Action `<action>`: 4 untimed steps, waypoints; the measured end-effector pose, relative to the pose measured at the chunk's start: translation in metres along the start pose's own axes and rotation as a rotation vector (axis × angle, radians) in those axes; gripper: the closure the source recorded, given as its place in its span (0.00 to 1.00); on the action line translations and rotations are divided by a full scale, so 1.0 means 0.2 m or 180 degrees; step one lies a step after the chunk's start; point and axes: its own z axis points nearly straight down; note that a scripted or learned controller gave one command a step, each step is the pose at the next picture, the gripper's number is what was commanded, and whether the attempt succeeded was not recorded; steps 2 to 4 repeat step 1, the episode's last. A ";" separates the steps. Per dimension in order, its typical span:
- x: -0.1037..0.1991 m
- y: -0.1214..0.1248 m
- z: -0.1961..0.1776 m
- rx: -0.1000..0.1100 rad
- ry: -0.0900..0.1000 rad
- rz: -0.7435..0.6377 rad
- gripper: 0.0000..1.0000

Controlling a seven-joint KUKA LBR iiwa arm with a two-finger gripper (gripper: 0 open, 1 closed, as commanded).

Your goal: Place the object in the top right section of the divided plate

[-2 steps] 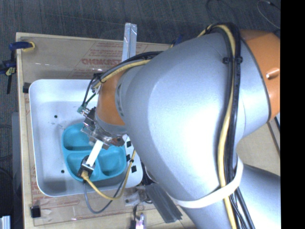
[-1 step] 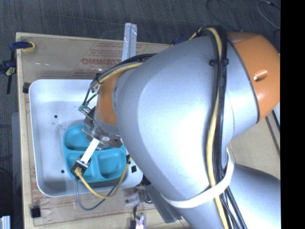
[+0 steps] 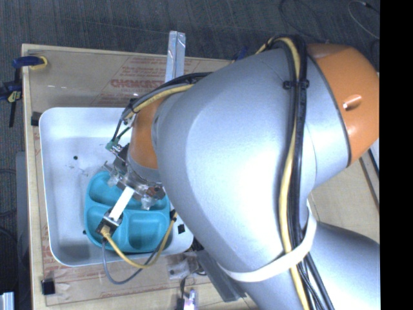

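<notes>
A blue divided plate (image 3: pixel 132 221) lies in the left white bin (image 3: pixel 61 173), toward its lower right part. My gripper (image 3: pixel 126 186) hangs right over the plate's upper sections, its wrist with the orange band (image 3: pixel 143 141) just above. A white bar of the gripper runs across the plate's middle divider. The arm's body hides the fingertips and much of the plate's right side. I cannot make out any object in the plate's sections or at the gripper.
The big grey arm (image 3: pixel 258 173) covers the right bin and most of the view's right half. A yellow cable (image 3: pixel 139 258) loops under the plate's lower edge. A blue clamp (image 3: pixel 26 62) grips the bench's upper left corner. A metal post (image 3: pixel 175 55) stands behind the bin.
</notes>
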 end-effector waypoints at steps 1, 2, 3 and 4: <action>0.15 -0.02 -0.28 0.0036 -0.0031 -0.0381 0.00; 0.15 -0.02 -0.28 0.0036 -0.0031 -0.0381 0.00; 0.15 -0.02 -0.28 0.0036 -0.0031 -0.0381 0.00; 0.15 -0.02 -0.28 0.0036 -0.0031 -0.0381 0.00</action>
